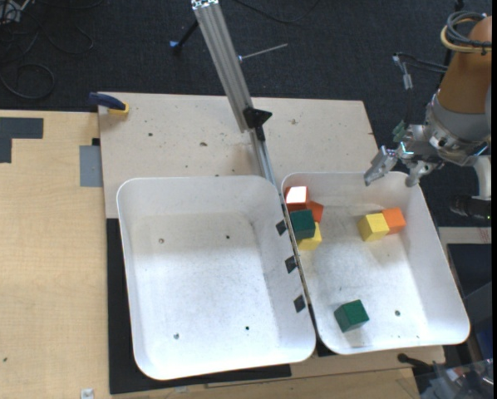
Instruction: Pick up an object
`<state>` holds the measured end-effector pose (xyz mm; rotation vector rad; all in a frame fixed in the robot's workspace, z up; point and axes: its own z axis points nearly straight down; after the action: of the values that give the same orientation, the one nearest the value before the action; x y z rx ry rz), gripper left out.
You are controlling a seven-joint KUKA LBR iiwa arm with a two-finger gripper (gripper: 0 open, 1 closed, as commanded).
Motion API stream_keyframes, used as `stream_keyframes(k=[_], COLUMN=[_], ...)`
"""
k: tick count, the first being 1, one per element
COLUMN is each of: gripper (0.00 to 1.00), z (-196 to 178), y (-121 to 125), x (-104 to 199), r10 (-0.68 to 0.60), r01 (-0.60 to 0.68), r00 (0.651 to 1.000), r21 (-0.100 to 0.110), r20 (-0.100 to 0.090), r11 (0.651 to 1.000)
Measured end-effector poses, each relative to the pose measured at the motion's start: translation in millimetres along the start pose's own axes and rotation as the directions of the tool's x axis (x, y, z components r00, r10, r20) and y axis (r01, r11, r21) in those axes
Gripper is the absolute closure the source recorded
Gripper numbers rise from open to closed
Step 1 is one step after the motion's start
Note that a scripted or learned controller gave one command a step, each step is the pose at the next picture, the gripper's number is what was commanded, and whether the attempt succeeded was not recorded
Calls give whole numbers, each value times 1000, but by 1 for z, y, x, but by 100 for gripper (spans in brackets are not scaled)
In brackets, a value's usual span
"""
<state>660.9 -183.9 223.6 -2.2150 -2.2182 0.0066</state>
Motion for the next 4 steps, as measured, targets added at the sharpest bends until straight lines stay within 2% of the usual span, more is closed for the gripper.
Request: stream_keyframes(k=[1,2,3,4], gripper=[0,0,0,0], z=[-3,62,100,135], y=[1,-1,-2,-2], x=[0,0,4,5], r10=[-3,1,-2,-3], r01=[3,-1,2,3], r00=[1000,1000,1000,1000], r21=[-4,1,-21,-3], r20=[2,0,5,1], r11=[1000,1000,1000,1000])
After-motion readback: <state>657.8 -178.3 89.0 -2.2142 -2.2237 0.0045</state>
